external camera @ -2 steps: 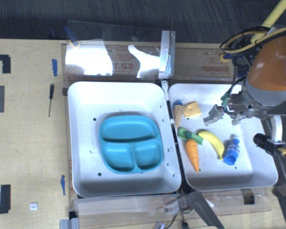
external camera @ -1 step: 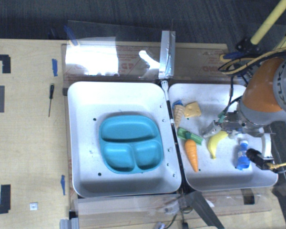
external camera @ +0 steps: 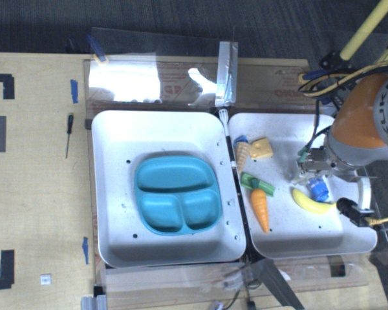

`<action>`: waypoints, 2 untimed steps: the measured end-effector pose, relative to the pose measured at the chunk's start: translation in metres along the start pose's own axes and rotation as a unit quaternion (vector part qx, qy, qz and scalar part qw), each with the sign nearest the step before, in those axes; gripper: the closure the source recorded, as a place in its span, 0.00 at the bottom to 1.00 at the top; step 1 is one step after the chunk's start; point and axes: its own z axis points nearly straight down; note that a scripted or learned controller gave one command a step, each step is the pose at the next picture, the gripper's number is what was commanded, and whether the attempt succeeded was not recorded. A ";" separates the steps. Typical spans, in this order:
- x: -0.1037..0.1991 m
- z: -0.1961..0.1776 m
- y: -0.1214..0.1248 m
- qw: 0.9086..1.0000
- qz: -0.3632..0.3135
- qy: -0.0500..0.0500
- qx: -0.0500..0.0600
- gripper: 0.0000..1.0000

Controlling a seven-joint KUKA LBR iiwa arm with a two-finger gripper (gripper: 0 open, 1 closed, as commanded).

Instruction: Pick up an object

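Camera position: sitting above the bench (external camera: 32, 173), fixed, looking down at a slant.
Facing: pointing down and away, so the bench's far edge is lying toward the top and its near edge toward the bottom.
Closeness: standing back enough that both white bins are fitting whole in the frame, the left bin (external camera: 110, 134) near the centre and the right bin (external camera: 278, 237) toward the right.
Arm entry: the arm (external camera: 365, 115) is reaching in from the right, cut off by the frame.
Beyond the bench: dark floor (external camera: 181, 5) is showing along the far side.
Shared scene: one view, so no overlap to tell.
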 end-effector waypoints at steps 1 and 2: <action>0.000 0.001 0.000 1.000 0.000 0.000 0.001 0.00; -0.008 0.011 -0.043 0.998 -0.069 0.001 0.002 0.00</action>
